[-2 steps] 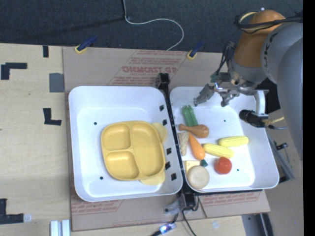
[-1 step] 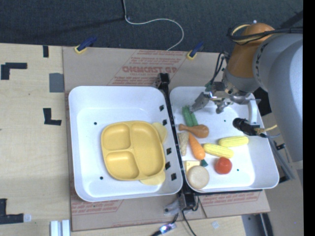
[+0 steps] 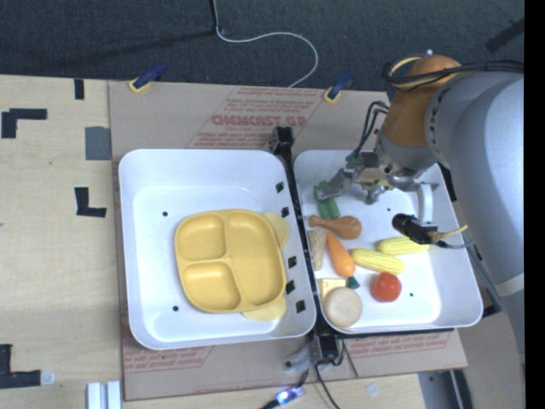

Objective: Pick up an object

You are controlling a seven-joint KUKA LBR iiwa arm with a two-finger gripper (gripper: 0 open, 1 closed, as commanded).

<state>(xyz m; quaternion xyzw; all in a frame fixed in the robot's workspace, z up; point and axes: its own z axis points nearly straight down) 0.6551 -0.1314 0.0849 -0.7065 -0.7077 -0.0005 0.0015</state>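
While the gripper (image 3: 368,180) hangs low at the top of the right bin (image 3: 456,301), I cannot tell if it has anything, so the pick looks not done. The toy food lies in that bin: chicken leg (image 3: 338,224), carrot (image 3: 340,256), corn (image 3: 377,261), tomato (image 3: 387,287). A yellow plate (image 3: 230,258) sits in the left bin (image 3: 145,228).

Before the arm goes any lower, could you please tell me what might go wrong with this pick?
1. The end effector sits near the right bin's far wall, beside the green piece; a descent there could strike the wall.
2. The drumstick, carrot and corn cobs lie packed together, so closing might catch two items or push one aside.
3. The tomato looks round and may roll if nudged.
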